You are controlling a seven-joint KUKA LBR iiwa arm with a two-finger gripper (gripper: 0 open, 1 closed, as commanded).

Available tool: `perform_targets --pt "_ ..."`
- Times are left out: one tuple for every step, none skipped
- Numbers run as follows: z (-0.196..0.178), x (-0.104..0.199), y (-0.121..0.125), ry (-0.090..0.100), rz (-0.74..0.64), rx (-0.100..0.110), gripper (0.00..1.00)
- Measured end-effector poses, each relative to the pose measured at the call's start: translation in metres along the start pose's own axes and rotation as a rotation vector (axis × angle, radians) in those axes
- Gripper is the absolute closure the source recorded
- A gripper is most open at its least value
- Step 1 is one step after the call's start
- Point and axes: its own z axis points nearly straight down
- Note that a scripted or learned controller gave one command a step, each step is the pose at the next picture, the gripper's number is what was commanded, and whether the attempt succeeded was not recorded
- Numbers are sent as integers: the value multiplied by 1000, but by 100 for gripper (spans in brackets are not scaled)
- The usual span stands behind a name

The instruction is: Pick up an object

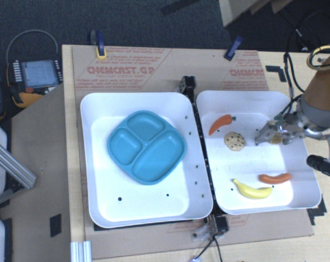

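Reaching in from the right, wrist low over the right bin (252, 98), orange band up by the frame edge. My claw (267, 136) points left, sitting in the bin's upper right part; can't tell its state, too small and cluttered. Cookie (235, 141) is just left of it, carrot (220, 123) above that. Sausage (274, 178) and banana (252, 189) lie nearer the front wall. Blue divided plate (147, 146) sits in the left bin (99, 201).

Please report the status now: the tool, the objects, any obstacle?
Tool low over right white bin, nothing visibly held. Round speckled cookie nearest, untouched. No obstacle between them.
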Motion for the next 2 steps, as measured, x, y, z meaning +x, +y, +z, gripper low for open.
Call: perform_targets --pt "26 1 -1 0 0 1 0" --pt "14 0 1 -2 -1 -4 100"
